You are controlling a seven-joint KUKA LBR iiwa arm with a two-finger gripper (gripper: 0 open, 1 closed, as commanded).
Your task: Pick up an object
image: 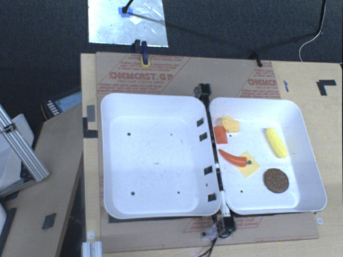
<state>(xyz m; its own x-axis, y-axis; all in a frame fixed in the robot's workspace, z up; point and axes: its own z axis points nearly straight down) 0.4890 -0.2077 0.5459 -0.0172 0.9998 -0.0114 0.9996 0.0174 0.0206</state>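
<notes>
Jaws' state — cannot tell. Right bin (308, 143) crowds corn (276, 142), chilli (233, 157), cheese (248, 166) — a grab may snag two.

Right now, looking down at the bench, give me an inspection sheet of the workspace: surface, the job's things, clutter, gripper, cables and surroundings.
Surface: bench with a printed brown sheet under two white bins; left bin, right bin, side by side.
Job's things: all in the right bin: yellow corn cob, brown round patty, red chili pepper lying partly on a yellow cheese slice, orange-red block, pale yellow piece.
Clutter: nothing seen.
Gripper: nothing seen.
Cables: black cable across the dark floor; white cable at upper right.
Surroundings: shiny metal plate on the floor; aluminium frame at left.
</notes>
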